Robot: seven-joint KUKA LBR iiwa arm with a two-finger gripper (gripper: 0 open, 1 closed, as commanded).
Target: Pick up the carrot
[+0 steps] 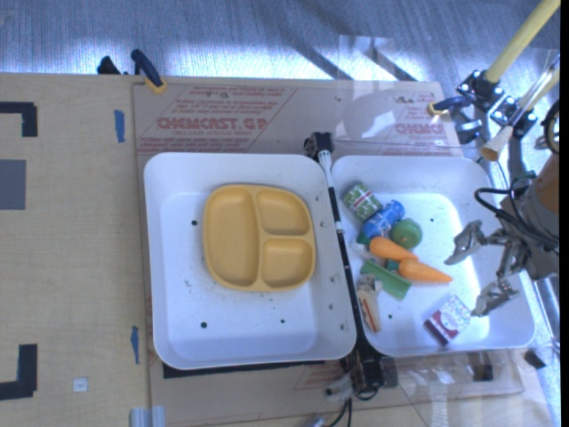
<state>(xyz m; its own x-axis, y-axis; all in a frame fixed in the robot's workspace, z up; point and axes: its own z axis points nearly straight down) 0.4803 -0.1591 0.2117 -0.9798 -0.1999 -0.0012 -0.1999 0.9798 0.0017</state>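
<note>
An orange carrot (408, 261) lies in the middle of the right bin (498, 332), pointing right, among other toy foods. My gripper (481, 270) hangs over the right side of that bin, to the right of the carrot's tip and apart from it. Its two fingers are spread wide, one near the top (464, 242) and one lower down (493, 299), with nothing between them.
Beside the carrot sit a green can (362, 199), a blue item (383, 218), a green round fruit (406, 233), a green strip (385, 278) and a small packet (368, 307). A red and white box (447, 318) lies near my gripper. A yellow divided plate (259, 237) sits in the left bin (169, 310).
</note>
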